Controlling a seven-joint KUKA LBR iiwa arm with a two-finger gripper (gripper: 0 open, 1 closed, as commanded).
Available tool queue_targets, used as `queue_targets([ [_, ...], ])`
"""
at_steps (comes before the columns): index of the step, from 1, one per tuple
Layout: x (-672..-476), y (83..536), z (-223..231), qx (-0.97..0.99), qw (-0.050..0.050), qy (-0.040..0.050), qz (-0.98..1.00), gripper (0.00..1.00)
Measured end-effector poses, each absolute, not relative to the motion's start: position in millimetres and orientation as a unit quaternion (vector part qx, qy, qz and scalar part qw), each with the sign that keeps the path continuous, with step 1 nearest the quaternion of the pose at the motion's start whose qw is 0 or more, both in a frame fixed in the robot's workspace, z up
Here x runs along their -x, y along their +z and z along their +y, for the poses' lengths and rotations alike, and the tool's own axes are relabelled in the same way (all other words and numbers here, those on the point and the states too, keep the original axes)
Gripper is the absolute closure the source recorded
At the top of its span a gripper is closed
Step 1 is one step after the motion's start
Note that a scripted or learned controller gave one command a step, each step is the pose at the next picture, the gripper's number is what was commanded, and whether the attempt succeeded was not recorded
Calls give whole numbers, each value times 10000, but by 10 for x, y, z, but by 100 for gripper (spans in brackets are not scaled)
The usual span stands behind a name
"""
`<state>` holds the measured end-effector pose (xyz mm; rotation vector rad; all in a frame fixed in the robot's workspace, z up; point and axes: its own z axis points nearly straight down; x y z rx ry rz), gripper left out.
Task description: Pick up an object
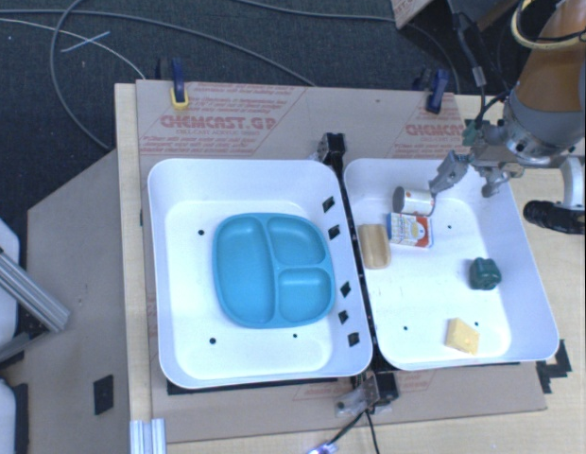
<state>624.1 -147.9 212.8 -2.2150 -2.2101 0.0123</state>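
Two metal fingers of the pincer (471,171) stand spread apart with nothing between them, one slanting down-left toward the small can (413,200), the other pointing down near the right bin's (520,253) far right wall. The arm (550,83) comes in from the upper right, its grey wrist under an orange band, reaching over the bin's far corner with the pincer low above the bin floor. Just below and left of the left finger the can lies on its side, its long axis running left to right, its grey end facing left; it touches the top of a small printed carton (410,229) lying flat. Left of the carton a tan sponge-like block (373,246) lies close to the divider between the bins, long axis running near to far. A dark green lump (483,273) sits near the right wall, and a yellow wedge (462,335) near the front edge; the bin's middle is open floor. The left bin (180,253) holds a blue sectioned plate (274,270). Both bins rest on the bench (236,112).
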Motion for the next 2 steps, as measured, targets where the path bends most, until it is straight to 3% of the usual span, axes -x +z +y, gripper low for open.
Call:
queue_targets([
  [1,-6270,2207,-1476,7069,5,-1,-7073,0],
  [2,-6259,1786,-1460,7070,27,15,-7072,0],
])
